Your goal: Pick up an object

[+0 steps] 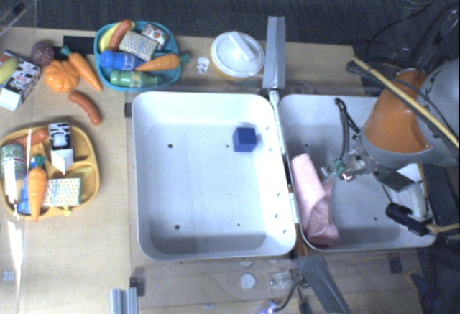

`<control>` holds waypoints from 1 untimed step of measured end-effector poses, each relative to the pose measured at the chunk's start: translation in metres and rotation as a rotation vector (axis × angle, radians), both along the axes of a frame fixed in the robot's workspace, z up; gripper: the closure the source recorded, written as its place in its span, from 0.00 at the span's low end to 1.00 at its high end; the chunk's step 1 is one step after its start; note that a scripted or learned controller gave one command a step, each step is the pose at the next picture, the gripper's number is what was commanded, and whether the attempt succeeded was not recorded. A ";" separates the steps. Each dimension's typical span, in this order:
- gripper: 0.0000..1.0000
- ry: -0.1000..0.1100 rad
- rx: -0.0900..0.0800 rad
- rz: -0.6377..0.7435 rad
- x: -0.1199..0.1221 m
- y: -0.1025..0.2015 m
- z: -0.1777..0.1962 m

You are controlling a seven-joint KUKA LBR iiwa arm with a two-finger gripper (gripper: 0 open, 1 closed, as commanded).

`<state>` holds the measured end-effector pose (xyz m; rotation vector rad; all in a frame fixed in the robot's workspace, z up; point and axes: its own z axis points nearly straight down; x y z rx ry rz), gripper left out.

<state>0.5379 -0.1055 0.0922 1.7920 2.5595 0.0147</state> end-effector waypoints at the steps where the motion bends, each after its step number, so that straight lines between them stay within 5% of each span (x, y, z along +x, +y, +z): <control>1: 0.00 0.016 0.002 -0.053 0.006 0.011 0.014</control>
